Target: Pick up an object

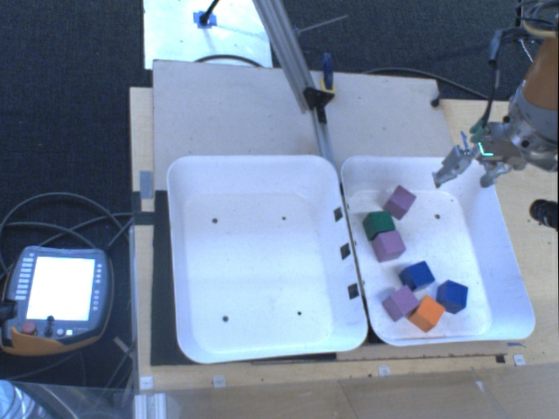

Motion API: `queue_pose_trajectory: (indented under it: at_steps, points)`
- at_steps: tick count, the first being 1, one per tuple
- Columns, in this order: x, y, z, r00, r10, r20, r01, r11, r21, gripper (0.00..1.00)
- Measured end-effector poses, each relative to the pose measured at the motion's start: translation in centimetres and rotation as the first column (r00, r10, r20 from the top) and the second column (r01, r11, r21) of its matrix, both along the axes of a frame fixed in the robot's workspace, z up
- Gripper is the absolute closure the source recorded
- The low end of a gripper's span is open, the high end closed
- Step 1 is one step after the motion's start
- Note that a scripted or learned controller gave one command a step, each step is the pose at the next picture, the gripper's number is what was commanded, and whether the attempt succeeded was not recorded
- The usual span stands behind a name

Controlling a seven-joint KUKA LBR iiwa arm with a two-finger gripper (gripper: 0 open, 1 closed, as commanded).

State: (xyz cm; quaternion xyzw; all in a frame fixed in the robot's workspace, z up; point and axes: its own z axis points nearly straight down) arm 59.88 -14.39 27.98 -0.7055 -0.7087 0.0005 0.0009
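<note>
The right bin [498, 234] holds several small blocks. A purple block [400, 202] lies near the bin's back, a green one [378, 224] sits just in front of it, and another purple one [389, 245] touches the green. Toward the front lie two blue blocks [417, 275] [452, 295], a purple block [401, 303] and an orange block [426, 313]. My gripper [469, 172] hangs open above the bin's back right corner, with nothing between its fingers. It is up and to the right of the rear purple block.
The left bin [188, 234] stands beside the right one. A slanted metal pole [284, 42] rises behind the bins. A teach pendant [54, 299] lies at the far left, off the bench.
</note>
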Motion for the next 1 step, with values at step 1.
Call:
queue_pose_trajectory:
  at_steps: [1]
  points:
    - [0.06,0.01,0.20,1.000,0.000,0.004,0.000,1.000,-0.001,0.00]
